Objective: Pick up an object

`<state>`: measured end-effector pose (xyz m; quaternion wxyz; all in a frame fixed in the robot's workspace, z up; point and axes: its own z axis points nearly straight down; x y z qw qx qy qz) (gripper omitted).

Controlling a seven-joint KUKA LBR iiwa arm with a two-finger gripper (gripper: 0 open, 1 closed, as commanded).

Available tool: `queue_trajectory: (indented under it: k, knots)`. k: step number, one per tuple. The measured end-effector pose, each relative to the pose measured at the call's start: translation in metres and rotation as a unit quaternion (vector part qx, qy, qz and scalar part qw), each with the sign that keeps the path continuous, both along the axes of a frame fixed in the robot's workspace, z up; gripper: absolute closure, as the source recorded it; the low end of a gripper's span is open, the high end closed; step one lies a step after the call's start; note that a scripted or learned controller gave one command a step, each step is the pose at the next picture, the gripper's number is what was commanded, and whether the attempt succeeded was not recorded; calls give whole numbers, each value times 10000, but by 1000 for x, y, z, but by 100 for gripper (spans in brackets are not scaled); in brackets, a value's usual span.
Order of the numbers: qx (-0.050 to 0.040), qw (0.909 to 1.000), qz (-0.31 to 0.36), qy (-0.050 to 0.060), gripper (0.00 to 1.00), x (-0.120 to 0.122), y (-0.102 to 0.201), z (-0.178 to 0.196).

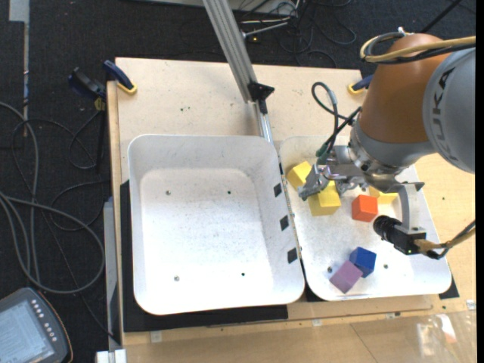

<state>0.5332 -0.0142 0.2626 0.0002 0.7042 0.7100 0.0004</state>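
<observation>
From above, the big grey and orange arm [412,100] came in from the right of the frame and hid much of the right bin [435,274]. Its gripper [321,181] hung low over that bin's upper left part, and the arm covered it so much that I could not tell how it was set.

Just beside the gripper lay two yellow blocks: one [298,174] at its left and one [329,200] right under it. An orange block [364,207] sat to the right of them, and another yellow block [386,197] peeked out behind it, partly hidden. Lower down, a blue block [364,260] touched a purple block [346,276].

The left bin [204,221] had small dark specks on its floor.
</observation>
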Motion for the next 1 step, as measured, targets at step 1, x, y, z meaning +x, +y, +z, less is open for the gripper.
queue_trajectory:
  k: [1]
  knots:
    - [4, 10000, -2, 24, 100, 3, 54, -19]
